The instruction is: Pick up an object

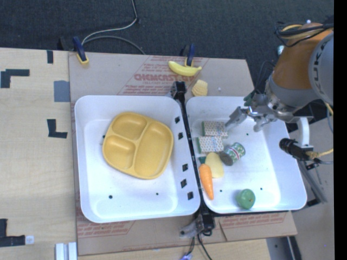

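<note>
The tool hangs over the far part of the right bin, its two fingers spread apart with nothing between them. One finger reaches toward the upper of two small patterned packets, the other points at bare white floor.

Six things lie in the right bin, crowded along its left wall. The upper patterned packet and the lower one sit one just behind the other. Beside the lower one lies a small printed can on its side, touching a pale yellow piece of fruit. An orange carrot lies against the left wall, just beside that fruit. A green apple sits apart near the bin's near edge.

The left bin holds one yellow divided tray, set off-square near its far right corner.

Behind the bins, on the brown cardboard sheet that covers the table, lie one banana and one pale yellow block. Dark carpet runs beyond the table's far edge, crossed by a grey cable.
</note>
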